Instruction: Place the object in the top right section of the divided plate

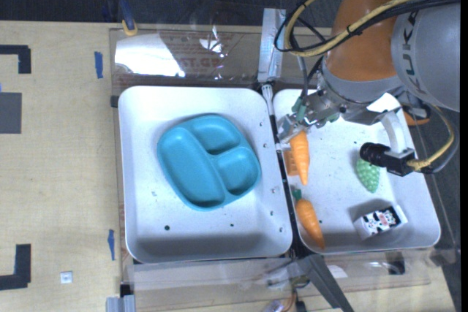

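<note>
Gripper (301, 122) hangs at the left edge of the right bin (424, 219), right over the top of a carrot (299, 156); can't tell its grip state or whether it has the carrot; second carrot (308, 220) lies just below, could be bumped; plate (209, 160) in left bin (139, 215), top right section bare; risks: slip on the tapered carrot, snag on the divider between bins, drop into wrong section.
</note>
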You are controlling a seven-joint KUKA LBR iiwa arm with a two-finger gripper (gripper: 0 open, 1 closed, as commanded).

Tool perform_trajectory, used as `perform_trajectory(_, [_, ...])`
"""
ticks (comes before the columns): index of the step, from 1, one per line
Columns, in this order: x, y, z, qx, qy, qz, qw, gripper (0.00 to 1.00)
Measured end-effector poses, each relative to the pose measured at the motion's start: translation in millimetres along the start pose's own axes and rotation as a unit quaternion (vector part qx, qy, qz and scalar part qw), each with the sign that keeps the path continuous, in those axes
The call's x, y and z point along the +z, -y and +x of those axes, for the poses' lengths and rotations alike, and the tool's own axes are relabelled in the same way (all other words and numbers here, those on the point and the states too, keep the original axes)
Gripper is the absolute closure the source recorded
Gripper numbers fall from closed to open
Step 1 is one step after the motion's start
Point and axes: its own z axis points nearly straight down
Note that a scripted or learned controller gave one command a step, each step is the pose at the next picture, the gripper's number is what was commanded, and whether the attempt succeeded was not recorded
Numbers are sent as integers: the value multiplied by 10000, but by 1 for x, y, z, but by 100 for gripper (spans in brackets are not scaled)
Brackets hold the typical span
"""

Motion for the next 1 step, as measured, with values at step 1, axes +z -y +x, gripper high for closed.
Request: perform_trajectory(1, [35,-21,102,-882,-8,4,9961,100])
